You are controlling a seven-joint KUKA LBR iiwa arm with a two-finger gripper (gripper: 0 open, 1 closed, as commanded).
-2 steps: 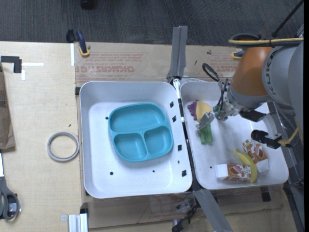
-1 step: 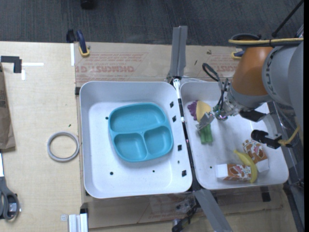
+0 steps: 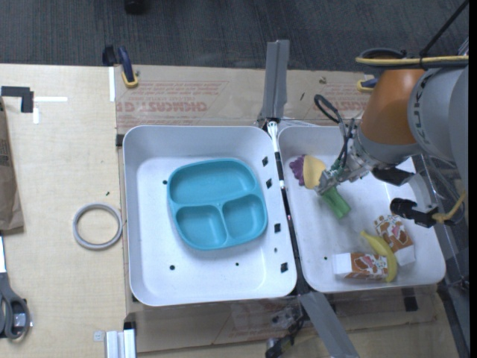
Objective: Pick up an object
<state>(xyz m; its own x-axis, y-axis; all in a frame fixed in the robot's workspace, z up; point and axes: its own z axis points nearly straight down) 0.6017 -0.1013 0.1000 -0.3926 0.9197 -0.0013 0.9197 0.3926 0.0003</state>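
The gripper (image 3: 333, 179) is down in the right bin (image 3: 320, 263), right over a green block (image 3: 337, 204) beside a yellow thing (image 3: 312, 171). I cannot tell its grip. A banana (image 3: 380, 252) lies nearer the front. The left bin (image 3: 141, 222) holds a blue tray (image 3: 217, 203). The tabletop (image 3: 59, 170) is pale wood, and a tape ring (image 3: 98, 225) lies on it.

Turquoise divided plate (image 3: 217, 203) in a white bin (image 3: 141, 222). Yellow banana (image 3: 380, 253), green cylinder (image 3: 336, 203), purple grapes (image 3: 297, 168). Grey arm (image 3: 440, 110), orange band (image 3: 389, 107).
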